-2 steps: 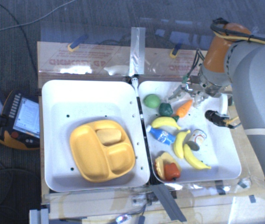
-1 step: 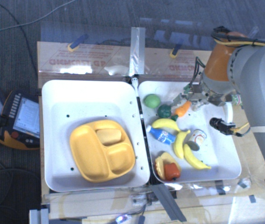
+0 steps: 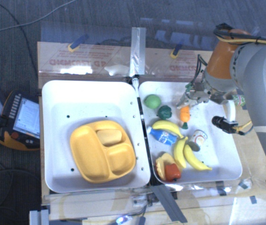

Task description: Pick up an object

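the gripper (image 3: pixel 187 102) hangs over the far part of the right bin (image 3: pixel 226 168), just above a small orange carrot-like piece (image 3: pixel 184 114), but whether it is open or closed cannot be told. near the carrot lie a green ball (image 3: pixel 152 101), a dark green piece (image 3: pixel 164 111) and bananas (image 3: pixel 189 154), while the left bin (image 3: pixel 53 125) holds a yellow divided tray (image 3: pixel 102 150)

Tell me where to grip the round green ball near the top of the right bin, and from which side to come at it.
Grip the round green ball across its widest middle, coming straight down from above. It is round, so any finger line works, but the bin's dividing wall lies close on its left and the dark green lump on its lower right; probably close along the upper-right to lower-left line.
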Robot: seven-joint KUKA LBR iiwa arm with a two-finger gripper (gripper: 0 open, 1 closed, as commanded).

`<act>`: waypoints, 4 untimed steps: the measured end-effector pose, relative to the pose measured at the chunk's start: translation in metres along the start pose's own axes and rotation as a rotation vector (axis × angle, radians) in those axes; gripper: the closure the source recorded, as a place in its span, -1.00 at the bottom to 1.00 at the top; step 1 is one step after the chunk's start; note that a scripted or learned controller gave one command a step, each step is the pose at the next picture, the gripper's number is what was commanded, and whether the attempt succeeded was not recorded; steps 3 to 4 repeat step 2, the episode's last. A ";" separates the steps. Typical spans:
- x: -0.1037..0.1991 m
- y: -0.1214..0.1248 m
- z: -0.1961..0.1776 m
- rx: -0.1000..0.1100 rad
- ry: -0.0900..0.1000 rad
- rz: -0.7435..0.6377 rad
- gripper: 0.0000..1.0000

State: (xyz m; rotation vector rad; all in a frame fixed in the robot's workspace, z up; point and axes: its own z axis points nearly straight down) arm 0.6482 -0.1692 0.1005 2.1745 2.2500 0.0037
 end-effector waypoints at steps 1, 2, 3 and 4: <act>0.060 -0.035 -0.098 0.012 0.008 -0.054 1.00; 0.077 -0.023 -0.083 0.013 0.007 -0.236 1.00; 0.077 -0.023 -0.083 0.013 0.007 -0.236 1.00; 0.077 -0.023 -0.083 0.013 0.007 -0.236 1.00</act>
